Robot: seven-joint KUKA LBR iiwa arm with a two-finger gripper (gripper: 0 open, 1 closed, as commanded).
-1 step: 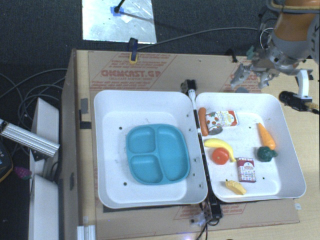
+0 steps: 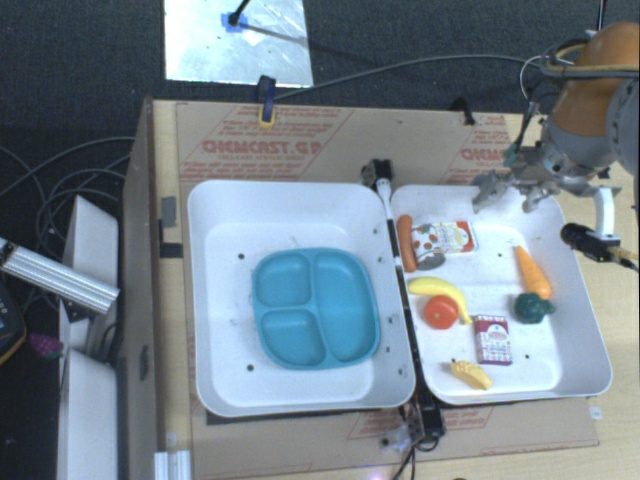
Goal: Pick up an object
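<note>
Carrot [image 2: 532,271]: orange, tapered, beside green broccoli [image 2: 533,308].

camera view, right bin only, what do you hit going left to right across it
hot dog → snack packet → red carton → carrot. The banana, tomato, corn piece and green item overlap these in left-right position, so I left them out.

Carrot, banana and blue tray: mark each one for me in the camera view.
carrot [image 2: 531,272], camera view, middle of its orange body.
banana [image 2: 438,288], camera view, centre of its yellow curve.
blue tray [image 2: 316,307], camera view, ridge where its compartments meet.
</note>
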